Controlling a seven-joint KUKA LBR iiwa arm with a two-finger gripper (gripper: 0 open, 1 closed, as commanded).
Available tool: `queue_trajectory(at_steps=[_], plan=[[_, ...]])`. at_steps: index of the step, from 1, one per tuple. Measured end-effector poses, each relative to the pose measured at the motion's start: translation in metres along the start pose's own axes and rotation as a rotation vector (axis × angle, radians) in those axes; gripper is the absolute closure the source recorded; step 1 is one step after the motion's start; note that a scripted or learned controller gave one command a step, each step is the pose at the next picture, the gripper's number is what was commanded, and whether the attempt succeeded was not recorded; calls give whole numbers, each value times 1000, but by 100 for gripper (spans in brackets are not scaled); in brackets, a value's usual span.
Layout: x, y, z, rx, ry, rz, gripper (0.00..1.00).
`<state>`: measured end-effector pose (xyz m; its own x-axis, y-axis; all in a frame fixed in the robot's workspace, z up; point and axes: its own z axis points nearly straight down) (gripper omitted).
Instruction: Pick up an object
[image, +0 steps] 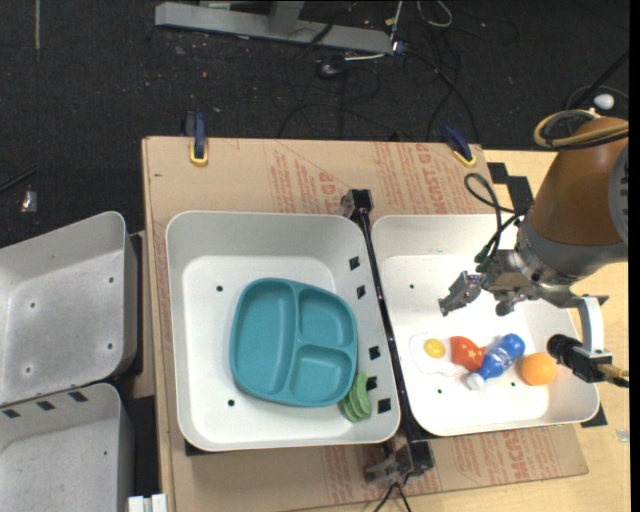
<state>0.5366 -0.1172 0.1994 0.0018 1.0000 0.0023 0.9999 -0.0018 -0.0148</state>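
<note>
In the right bin (420, 250), near its front, lie a white fried-egg toy (432, 350), a red object (465, 350), a blue bottle with a white cap (497, 358) and an orange ball (538, 369). My gripper (462, 294) hangs over this bin's middle, just behind the egg toy and the red object and apart from both. It carries nothing that I can see. The grey arm with its orange band (585, 195) comes in from the right.
The left bin (200, 250) holds a teal divided plate (295, 342) and a green object (355, 397) at the plate's front right corner. A black divider (372, 290) runs between the bins. Two loose white trays (60, 300) lie left of the bench.
</note>
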Motion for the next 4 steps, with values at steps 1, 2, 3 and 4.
queue_trajectory(at_steps=[1, 2, 3, 4], plan=[[0, 3, -7, -14, -2, -3, 0], [9, 5, 53, -9, -1, -2, 0], [10, 4, 106, -10, -2, -1, 0], [10, 6, 93, -15, -2, 1, 100]])
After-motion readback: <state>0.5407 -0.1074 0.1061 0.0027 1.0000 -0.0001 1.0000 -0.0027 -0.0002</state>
